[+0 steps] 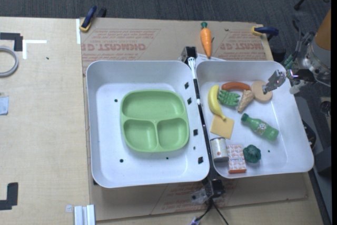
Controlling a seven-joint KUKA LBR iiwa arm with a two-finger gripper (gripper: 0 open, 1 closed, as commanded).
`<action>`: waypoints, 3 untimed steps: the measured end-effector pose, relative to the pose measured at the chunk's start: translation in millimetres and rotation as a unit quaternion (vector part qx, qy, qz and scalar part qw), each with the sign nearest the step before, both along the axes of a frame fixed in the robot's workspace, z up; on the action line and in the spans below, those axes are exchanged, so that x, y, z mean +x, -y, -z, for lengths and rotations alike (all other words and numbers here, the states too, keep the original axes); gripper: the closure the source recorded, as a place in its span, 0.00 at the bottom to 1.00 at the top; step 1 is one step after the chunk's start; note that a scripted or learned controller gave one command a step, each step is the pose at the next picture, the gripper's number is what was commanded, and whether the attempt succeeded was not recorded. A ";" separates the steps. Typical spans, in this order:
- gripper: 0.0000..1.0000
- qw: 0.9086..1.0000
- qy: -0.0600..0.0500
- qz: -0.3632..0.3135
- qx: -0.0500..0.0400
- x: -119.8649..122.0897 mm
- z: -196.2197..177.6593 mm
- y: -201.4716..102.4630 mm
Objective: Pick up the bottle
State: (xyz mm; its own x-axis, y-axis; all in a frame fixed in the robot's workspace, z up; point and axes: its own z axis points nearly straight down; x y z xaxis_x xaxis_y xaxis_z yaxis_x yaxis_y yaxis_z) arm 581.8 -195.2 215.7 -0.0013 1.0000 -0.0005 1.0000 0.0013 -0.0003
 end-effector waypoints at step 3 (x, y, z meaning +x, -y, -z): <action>1.00 0.996 0.000 0.089 0.000 -93.8 1.0 -44.1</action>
